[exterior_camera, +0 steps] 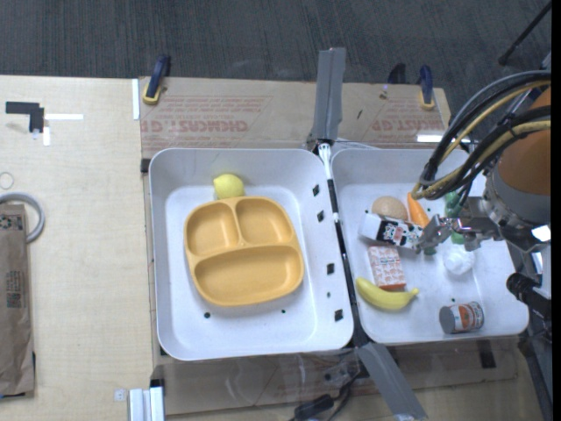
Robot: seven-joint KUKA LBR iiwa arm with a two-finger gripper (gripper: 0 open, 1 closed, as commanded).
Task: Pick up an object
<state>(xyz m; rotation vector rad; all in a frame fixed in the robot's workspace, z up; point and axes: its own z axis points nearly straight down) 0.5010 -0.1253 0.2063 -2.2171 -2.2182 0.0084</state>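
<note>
I see the pale wooden table (70, 235) on dark grey carpet (219, 16). Two shallow white bins (166, 261) sit on brown cardboard (237, 117). I cannot tell the claw's (431, 238) state.

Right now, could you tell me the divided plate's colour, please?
Yellow-orange plate, in the camera view.

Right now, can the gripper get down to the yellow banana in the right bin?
Probably yes. The yellow banana lies uncovered near the bin's front, beside the red carton; the gripper hangs just behind it.
</note>
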